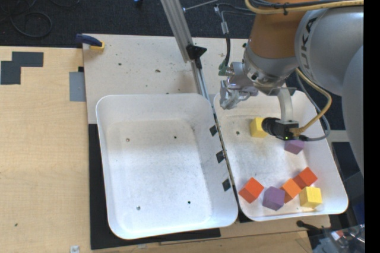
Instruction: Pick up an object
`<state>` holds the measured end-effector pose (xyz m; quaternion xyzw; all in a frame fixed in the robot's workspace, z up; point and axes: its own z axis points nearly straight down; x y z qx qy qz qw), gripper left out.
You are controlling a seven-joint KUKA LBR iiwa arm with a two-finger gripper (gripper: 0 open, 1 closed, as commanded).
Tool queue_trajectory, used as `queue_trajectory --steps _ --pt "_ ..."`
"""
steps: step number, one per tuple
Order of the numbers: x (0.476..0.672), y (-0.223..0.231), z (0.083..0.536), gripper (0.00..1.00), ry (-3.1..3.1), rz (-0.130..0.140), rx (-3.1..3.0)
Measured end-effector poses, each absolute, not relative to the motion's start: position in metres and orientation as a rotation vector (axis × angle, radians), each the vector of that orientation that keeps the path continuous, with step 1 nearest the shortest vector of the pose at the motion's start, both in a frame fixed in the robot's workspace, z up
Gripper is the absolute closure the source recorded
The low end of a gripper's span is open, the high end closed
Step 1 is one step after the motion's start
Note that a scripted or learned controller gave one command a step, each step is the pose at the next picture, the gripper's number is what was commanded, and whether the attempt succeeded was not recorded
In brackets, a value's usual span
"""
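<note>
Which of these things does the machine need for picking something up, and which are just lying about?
Job: end effector; right bin; upper yellow block; block cluster at the bin's front.
Lying about: left bin; blue clamp; slanted metal rail.

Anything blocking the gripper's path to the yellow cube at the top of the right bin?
Nothing visible. The gripper hangs over the upper left corner of the right bin; the yellow cube lies just down-right of it, with bare bin floor between.

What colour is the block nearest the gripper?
The block is yellow; camera view shows it best.
</note>
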<state>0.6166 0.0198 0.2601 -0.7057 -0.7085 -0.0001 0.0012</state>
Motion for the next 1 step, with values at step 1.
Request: queue_trajectory --steps 1 --pt "0.6311 0.0757 0.2428 1.0 -2.224 0.002 -2.215"
